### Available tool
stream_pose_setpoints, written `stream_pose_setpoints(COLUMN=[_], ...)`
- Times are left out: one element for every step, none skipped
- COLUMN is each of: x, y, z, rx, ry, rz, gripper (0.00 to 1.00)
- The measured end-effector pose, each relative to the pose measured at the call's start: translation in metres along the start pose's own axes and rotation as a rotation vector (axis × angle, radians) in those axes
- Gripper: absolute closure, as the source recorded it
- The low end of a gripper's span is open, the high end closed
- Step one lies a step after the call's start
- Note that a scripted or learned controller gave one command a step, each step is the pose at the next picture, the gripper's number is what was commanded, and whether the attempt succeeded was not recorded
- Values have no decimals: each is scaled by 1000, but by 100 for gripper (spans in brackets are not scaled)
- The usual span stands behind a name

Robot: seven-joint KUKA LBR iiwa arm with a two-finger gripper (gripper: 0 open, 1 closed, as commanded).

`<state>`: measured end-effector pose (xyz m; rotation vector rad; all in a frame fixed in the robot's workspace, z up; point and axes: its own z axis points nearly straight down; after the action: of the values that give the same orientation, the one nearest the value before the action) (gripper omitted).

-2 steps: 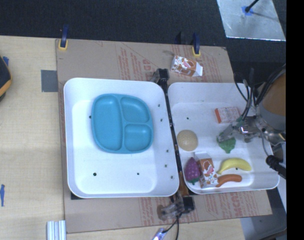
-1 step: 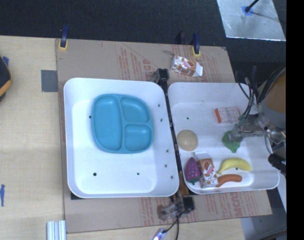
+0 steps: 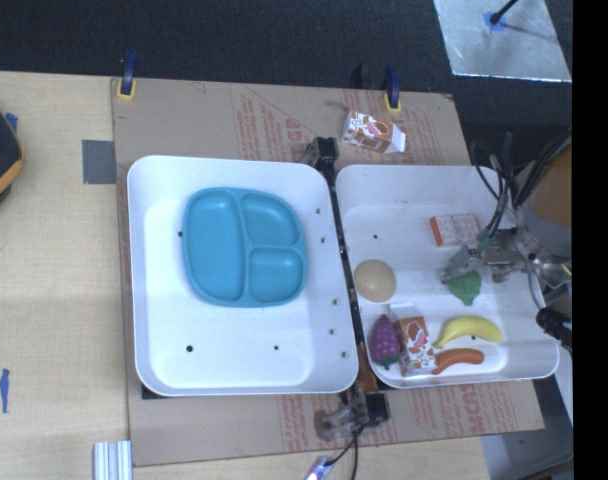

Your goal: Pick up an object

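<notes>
The tool [image 3: 462, 265] sits low over the right bin [image 3: 404, 183], reaching in from that bin's right side. Its fingertips meet a green object [image 3: 466, 287] just below them; whether the fingers are spread or closed on it cannot be told, because they blur against the metal of the wrist.

Right bin contents:
- An orange-and-white packet [image 3: 452, 230] lies just above the tool, near the upper right.
- A tan ball [image 3: 375, 280] lies near the left wall, left of the green object.
- A banana [image 3: 470, 330] lies below the green object, with a red sausage-shaped item [image 3: 458, 359] just beneath it.
- A small printed carton [image 3: 414, 343] lies left of the banana, touching a bunch of purple grapes [image 3: 385, 340] on its left.

The left bin [image 3: 154, 268] holds a blue divided plate [image 3: 245, 246] in its upper half.

Another printed carton [image 3: 373, 133] lies on the cardboard-covered tabletop [image 3: 234, 118] above the right bin.
</notes>
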<state>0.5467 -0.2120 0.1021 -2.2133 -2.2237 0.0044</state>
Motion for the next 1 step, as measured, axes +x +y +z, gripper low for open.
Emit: stream_pose_setpoints(x=[-1], y=[0], z=[-10], rx=[1], ry=[0], rz=[-1], gripper=[100])
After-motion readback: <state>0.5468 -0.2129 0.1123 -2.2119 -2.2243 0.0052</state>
